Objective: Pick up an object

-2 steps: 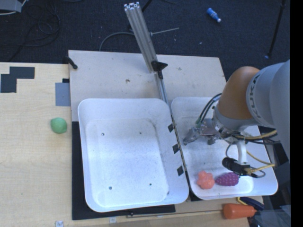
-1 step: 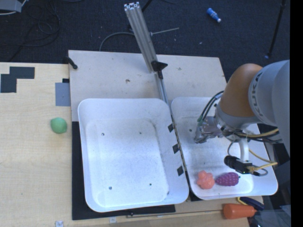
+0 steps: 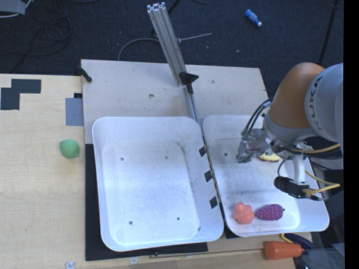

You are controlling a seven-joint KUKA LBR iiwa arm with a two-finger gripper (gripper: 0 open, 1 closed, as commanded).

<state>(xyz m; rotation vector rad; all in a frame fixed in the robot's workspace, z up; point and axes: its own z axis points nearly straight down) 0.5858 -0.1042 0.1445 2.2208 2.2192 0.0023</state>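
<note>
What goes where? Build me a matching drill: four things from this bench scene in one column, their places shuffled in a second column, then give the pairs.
Things:
1. green ball
2. purple grape bunch
3. blue item
4. pincer

Places:
A. on the dark floor beyond the bench
B. over the upper part of the right bin
C. on the wooden surface left of the left bin
D. at the near end of the right bin, beside an orange-pink object

Pairs: 1-C, 2-D, 3-A, 4-B
</note>
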